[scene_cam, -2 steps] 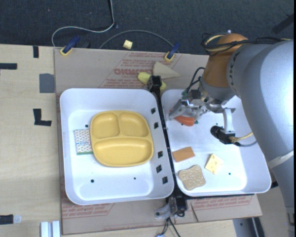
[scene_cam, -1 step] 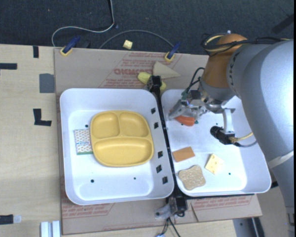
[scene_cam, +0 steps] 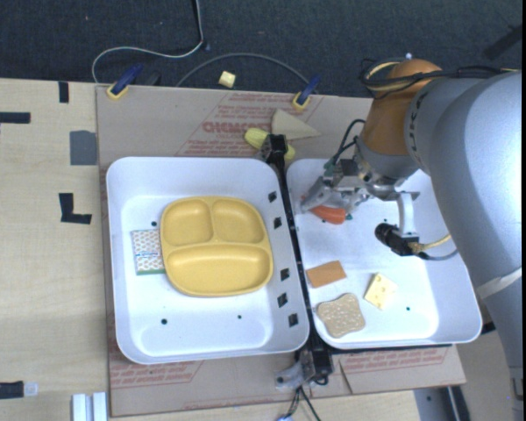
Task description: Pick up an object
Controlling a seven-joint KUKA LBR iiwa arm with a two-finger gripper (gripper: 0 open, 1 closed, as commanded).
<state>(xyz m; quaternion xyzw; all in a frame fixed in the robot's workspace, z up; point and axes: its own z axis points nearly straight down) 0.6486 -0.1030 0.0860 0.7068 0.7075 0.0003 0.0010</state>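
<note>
In the right bin [scene_cam: 438,318], my gripper [scene_cam: 332,197] hangs low near the back left corner, directly over a small red-orange object [scene_cam: 331,215]. The gripper partly covers that object, and whether they touch is not visible. Nearer the front of the same bin lie an orange-brown rectangular piece [scene_cam: 325,274], a pale yellow cheese-like wedge [scene_cam: 380,290] and a speckled tan slice [scene_cam: 340,314].
The left bin [scene_cam: 123,191] holds a yellow divided plate [scene_cam: 217,244], with a small patterned pad [scene_cam: 146,251] at its left. A black clip strip [scene_cam: 285,226] runs between the bins. The arm's grey body [scene_cam: 473,165] overhangs the right bin's right side. A yellow item [scene_cam: 257,137] lies behind the bins.
</note>
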